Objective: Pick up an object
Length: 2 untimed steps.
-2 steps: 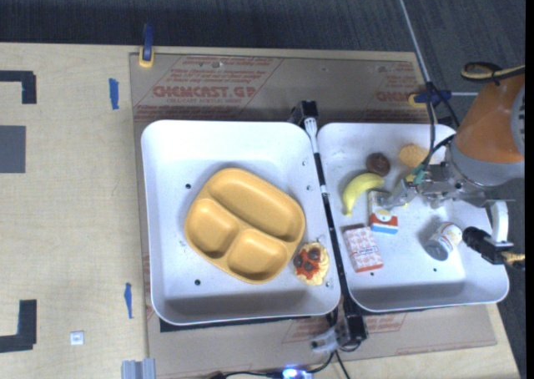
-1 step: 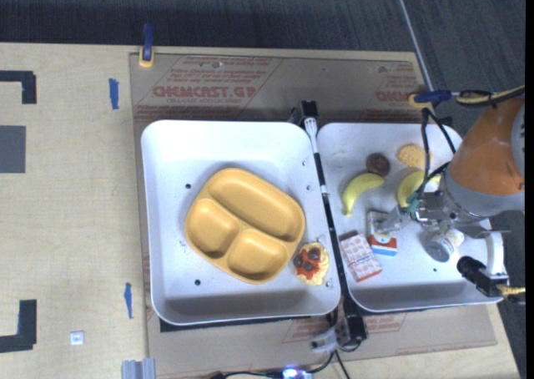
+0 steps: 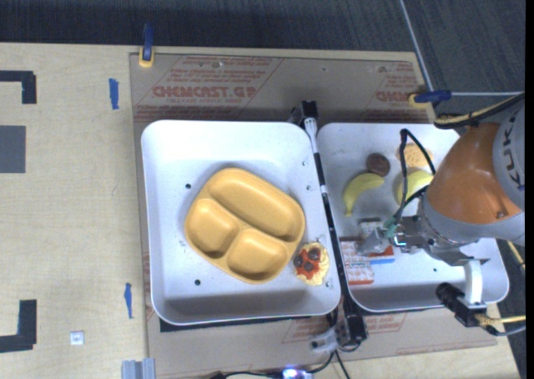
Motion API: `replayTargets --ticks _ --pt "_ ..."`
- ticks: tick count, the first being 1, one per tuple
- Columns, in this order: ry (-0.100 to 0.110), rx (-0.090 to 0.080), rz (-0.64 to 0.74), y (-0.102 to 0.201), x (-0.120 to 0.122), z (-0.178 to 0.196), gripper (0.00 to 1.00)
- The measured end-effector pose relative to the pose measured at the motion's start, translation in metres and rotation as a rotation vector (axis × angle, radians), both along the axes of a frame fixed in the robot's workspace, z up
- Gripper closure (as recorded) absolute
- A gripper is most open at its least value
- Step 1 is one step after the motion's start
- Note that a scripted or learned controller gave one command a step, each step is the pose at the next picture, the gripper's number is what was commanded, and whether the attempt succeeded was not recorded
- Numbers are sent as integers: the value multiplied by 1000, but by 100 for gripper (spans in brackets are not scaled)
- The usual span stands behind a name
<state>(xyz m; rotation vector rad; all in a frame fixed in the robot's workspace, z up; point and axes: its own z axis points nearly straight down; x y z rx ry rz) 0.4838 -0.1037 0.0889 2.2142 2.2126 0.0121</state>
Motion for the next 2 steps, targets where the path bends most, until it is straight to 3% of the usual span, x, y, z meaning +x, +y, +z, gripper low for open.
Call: replayTargets --ticks 1,2 --pt "-8 -2 -2 -1 2 12 100" --pt "12 3 2 80 36 96 100"
